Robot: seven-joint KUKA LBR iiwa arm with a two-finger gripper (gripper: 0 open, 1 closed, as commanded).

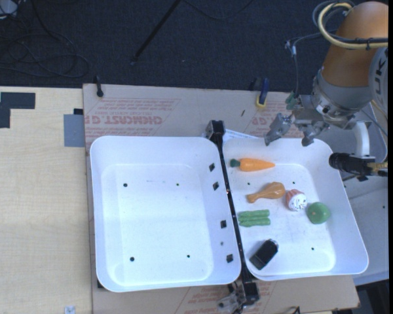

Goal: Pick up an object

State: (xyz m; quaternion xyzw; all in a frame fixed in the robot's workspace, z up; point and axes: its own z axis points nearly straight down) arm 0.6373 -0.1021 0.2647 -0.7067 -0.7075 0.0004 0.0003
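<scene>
The right bin [344, 241] holds several small objects. An orange carrot [253, 165] lies near its far edge, a tan drumstick shape [267, 191] in the middle, and a green pod piece [253, 218] below that. A red and white ball-like toy [296, 200] sits beside a green round object [318, 212]. A black block [264, 253] lies near the front. My gripper [292, 131] hangs above the bin's far rim, right of the carrot, fingers spread open with nothing between them.
The left bin [111, 175] sits alongside, split off by a black divider [224, 188]. Cardboard [144, 113] lies under both bins. A black cylinder [347, 163] juts in at the right bin's right rim. Cables hang behind the arm.
</scene>
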